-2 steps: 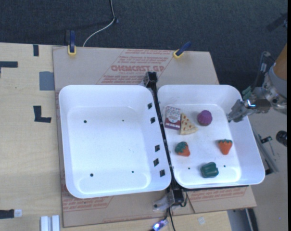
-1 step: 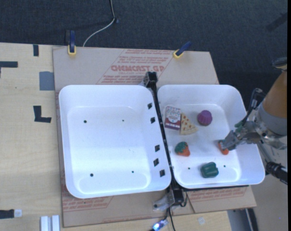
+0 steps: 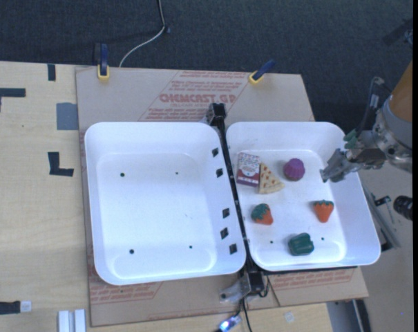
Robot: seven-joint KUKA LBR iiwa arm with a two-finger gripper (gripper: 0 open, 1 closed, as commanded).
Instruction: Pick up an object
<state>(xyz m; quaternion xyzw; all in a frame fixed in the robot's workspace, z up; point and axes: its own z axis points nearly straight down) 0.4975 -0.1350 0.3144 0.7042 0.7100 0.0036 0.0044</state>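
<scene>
Six toys [image 3: 295, 169] crowd right bin [image 3: 354, 254], near gripper [image 3: 333, 171].

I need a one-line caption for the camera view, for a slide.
Gripper over the right bin's right edge; purple ball, cheese wedge, small box and three toy vegetables lie inside.

Lab bench [image 3: 29, 185] with clamped bins [image 3: 153, 133]

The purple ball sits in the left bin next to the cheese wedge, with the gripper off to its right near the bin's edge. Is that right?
Not quite: the bin is wrong. The camera view shows the purple ball in the right bin, not the left one. The rest holds: it lies next to the cheese wedge, and the gripper is to its right near the bin's edge.
</scene>
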